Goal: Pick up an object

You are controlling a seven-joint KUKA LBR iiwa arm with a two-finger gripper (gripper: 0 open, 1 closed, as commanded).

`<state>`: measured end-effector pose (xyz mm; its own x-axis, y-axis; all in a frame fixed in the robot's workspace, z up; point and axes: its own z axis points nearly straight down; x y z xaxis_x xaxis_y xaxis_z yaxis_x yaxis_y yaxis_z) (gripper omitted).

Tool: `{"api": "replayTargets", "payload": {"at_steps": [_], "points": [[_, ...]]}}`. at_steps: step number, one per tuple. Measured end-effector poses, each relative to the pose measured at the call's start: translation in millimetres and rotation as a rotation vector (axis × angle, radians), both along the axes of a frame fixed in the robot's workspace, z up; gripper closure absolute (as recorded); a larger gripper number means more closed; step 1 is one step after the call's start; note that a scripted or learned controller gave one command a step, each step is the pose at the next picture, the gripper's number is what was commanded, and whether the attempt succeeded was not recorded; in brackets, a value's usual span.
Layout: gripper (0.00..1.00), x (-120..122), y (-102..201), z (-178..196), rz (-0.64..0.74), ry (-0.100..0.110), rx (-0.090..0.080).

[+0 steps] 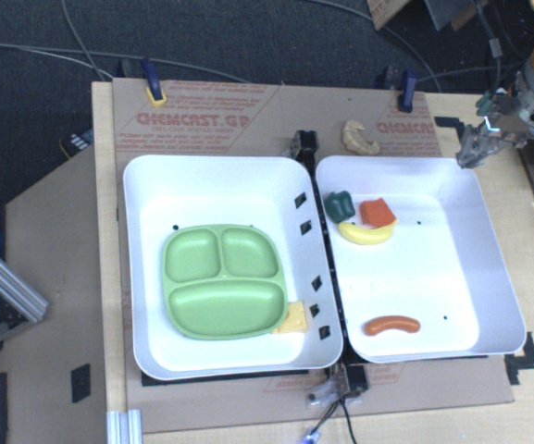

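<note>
Objects for picking lie in right bin: banana at about 11 o'clock of bin floor, touching red block just above it and green piece at its 10 o'clock. Sausage apart from those, near bin's 6 o'clock edge.

Left bin holds green divided plate, three compartments, with yellow wedge touching plate at its 4 o'clock.

Hand seen at 1 o'clock of right bin, just outside its far corner, above table. Nothing visible between fingers; open or closed cannot be told, too small and blurred.

Beige lump on table at 12 o'clock, beyond seam between bins. Two clamps on table's far edge: one at 11 o'clock, another nearer 1 o'clock.
</note>
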<state>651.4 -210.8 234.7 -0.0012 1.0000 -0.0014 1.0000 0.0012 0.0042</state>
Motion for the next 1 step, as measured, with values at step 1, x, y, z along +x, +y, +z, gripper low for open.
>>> {"api": "replayTargets", "payload": {"at_steps": [1], "points": [[1.00, 5.5, 63.5, 2.7, 0.005, 0.005, 0.003]]}}
